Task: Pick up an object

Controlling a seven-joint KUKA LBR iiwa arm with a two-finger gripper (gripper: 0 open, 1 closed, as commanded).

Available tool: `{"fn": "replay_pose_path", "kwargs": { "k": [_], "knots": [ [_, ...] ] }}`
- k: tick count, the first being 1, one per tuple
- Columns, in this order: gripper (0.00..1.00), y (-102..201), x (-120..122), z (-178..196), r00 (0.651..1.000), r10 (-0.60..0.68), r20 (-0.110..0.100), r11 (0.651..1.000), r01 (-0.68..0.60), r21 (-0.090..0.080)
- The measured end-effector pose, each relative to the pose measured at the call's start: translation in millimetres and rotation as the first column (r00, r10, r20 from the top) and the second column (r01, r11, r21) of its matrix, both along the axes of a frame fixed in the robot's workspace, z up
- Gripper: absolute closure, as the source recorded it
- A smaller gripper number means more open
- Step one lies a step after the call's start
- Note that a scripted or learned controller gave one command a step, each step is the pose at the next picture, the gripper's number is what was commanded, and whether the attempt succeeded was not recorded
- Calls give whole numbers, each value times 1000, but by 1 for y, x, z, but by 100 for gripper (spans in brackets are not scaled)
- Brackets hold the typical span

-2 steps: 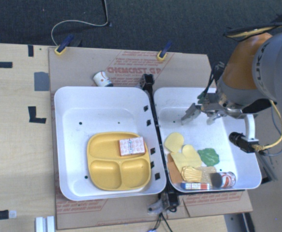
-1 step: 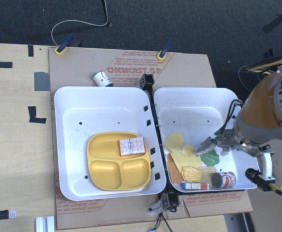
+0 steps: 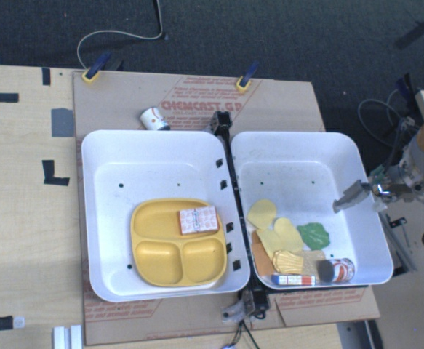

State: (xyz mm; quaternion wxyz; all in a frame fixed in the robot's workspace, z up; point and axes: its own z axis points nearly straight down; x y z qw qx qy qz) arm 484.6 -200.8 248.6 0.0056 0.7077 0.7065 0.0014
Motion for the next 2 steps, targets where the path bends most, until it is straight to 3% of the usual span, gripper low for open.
{"fn": "replay_pose_path", "kwargs": {
  "k": [1,2],
  "knots": [
    [0,53,12,-148,1000,6,-23,1000,-6,12],
    [0,-23,0,-163,1000,-1,-7,1000,1,4]
  ]
}}
